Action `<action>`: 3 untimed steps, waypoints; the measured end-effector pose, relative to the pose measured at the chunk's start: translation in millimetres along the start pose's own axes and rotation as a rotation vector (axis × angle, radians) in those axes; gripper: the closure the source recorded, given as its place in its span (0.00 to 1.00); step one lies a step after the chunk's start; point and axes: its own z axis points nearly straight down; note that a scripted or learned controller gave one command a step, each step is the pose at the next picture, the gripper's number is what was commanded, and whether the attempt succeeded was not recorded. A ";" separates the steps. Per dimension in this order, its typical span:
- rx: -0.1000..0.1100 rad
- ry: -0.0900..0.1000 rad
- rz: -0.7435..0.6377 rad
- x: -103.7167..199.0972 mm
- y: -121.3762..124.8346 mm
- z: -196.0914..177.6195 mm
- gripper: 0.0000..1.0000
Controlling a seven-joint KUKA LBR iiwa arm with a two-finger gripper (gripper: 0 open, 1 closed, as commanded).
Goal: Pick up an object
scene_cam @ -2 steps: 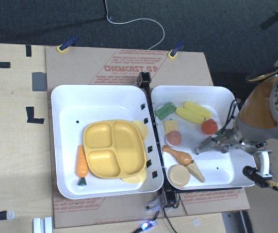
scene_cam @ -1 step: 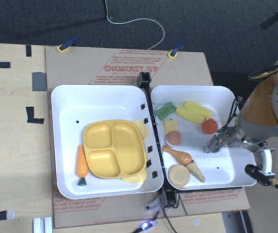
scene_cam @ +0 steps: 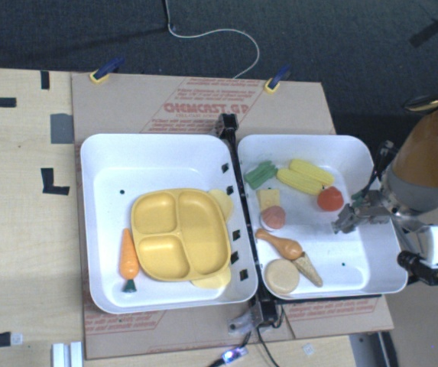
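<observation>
The right bin (scene_cam: 356, 150) holds several toy foods: a yellow corn cob (scene_cam: 304, 176), a red tomato (scene_cam: 329, 199), a green piece (scene_cam: 260, 173), a yellow cheese block (scene_cam: 269, 198), a pink round slice (scene_cam: 273, 218), a brown drumstick (scene_cam: 280, 243), a tan cookie (scene_cam: 282, 276) and an ice cream cone (scene_cam: 309, 269). My gripper (scene_cam: 345, 222) hangs low at that bin's right side, just right of and below the tomato, with nothing seen in it. In the left bin (scene_cam: 104, 159) lie a yellow divided plate (scene_cam: 180, 232) and an orange carrot (scene_cam: 128, 257).
The arm's grey body with its orange band (scene_cam: 421, 163) stands over the right bin's right rim. Both bins rest on a cardboard sheet (scene_cam: 196, 102) on the bench. A white cable (scene_cam: 219, 33) loops behind them.
</observation>
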 end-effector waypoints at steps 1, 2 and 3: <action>-0.003 -0.002 0.000 -1.9 1.5 -62.9 1.00; -0.001 -0.001 0.000 -1.3 2.3 -88.9 1.00; 0.001 0.001 -0.005 48.4 10.9 -97.6 1.00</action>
